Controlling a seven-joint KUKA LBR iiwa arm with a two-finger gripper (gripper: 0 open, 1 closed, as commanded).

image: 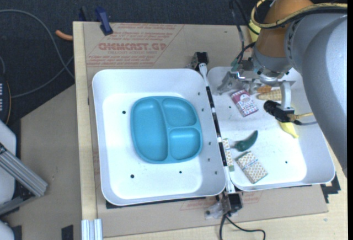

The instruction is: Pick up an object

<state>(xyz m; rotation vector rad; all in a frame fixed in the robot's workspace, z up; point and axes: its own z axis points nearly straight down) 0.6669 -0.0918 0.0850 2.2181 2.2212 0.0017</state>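
The counter (138,46) carries two white bins, a left bin (110,90) and a right bin (309,161). In the left bin lies one blue plate (165,128) with three compartments. In the right bin lie two small packets, a reddish packet (245,104) and a patterned packet (252,167), one green curved piece (246,140) and one yellow piece (288,126).

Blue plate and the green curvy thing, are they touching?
Apart. The camera view shows the blue plate in the left bin, the green curvy thing in the right bin, bin rims between them.

Red print on the brown board (176,52) reads "CHEMCAST GP".
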